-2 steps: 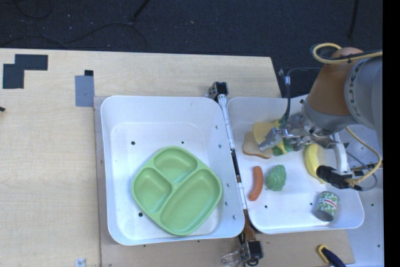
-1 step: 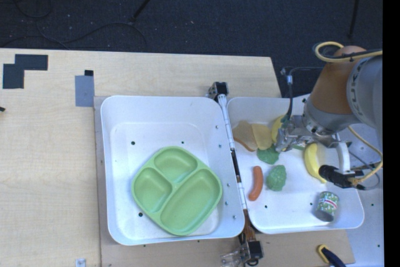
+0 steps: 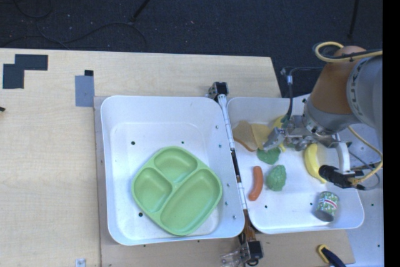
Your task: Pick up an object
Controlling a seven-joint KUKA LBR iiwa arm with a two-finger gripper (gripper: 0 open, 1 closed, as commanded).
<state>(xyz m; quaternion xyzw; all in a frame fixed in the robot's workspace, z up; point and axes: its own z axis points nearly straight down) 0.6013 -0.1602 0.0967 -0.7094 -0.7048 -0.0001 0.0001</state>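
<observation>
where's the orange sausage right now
The orange sausage lies in the right bin, near its left wall, just left of the green broccoli piece.

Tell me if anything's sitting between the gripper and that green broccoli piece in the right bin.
Nothing visible does. The gripper is low in the right bin, with a small green piece right under it; the broccoli lies just beyond that, uncovered, beside the sausage.
</observation>
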